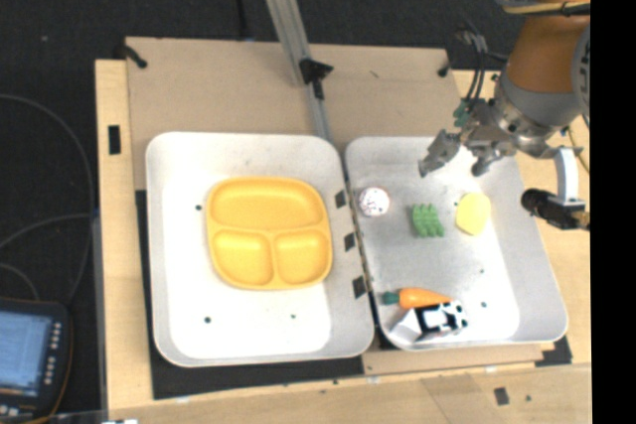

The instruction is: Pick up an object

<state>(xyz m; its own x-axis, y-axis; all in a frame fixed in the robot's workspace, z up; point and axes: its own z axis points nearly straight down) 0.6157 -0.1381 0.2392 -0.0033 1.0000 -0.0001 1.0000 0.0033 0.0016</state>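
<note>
Nearest the lens, a carrot (pixel 421 296) and a black-and-white box (pixel 439 318) lie at the right bin's (pixel 532 298) front edge. Left to right: a yellow 3-compartment tray (pixel 268 231) in the left bin (pixel 179 243), then a white ball (pixel 374 202), green block (pixel 428 219) and yellow piece (pixel 473 213). Above them the hand (pixel 459 160) hovers with its 2 fingers spread, holding nothing.

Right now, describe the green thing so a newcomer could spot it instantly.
Take the right-hand white bin, under the gripper. Near its middle lies the green block, between a small white ball and a pale yellow piece. It alone is green, with a ridged, studded top.
</note>
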